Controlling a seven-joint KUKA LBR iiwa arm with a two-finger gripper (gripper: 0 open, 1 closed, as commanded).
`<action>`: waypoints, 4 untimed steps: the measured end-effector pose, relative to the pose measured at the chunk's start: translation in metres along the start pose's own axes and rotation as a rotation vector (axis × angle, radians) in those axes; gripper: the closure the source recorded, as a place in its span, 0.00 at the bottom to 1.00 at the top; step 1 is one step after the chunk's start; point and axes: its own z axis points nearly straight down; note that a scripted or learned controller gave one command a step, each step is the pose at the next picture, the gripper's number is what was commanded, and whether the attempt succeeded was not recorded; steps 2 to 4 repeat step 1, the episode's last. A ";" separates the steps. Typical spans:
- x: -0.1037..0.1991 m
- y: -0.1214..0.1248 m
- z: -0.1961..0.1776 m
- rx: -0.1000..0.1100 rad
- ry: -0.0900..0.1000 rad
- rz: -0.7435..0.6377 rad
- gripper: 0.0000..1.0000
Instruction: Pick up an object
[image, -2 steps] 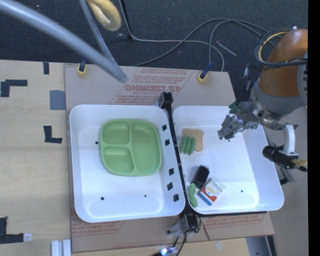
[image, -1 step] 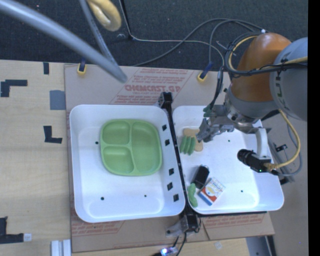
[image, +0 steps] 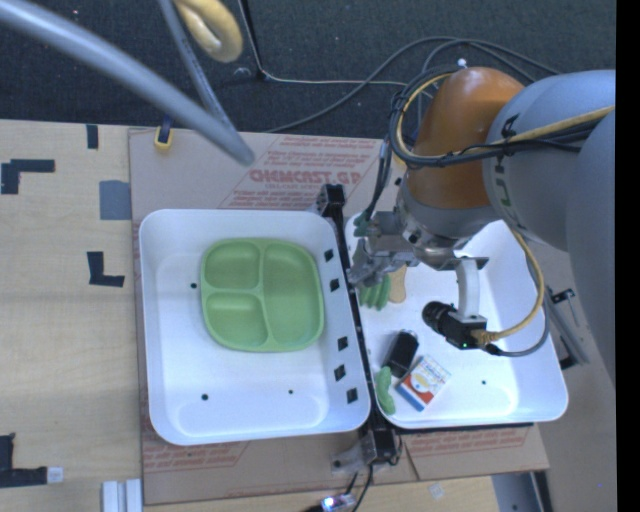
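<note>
Camera view: gripper (image: 378, 268) low in right bin (image: 520, 400), left wall side, over green object (image: 377, 291). Jaw state: cannot tell. You risk clipping the divider wall.

The arm (image: 520, 150) hides much of the right bin (image: 530, 385); the end effector's (image: 378, 268) fingertips are indistinct.

green divided plate (image: 263, 295) in left bin (image: 160, 330); arm (image: 500, 140) over right bin (image: 530, 390).
</note>
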 end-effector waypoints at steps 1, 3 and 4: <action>0.062 0.001 0.014 0.001 0.000 0.000 1.00; 0.062 0.001 0.014 0.001 0.000 0.000 1.00; 0.062 0.001 0.014 0.001 0.000 0.000 1.00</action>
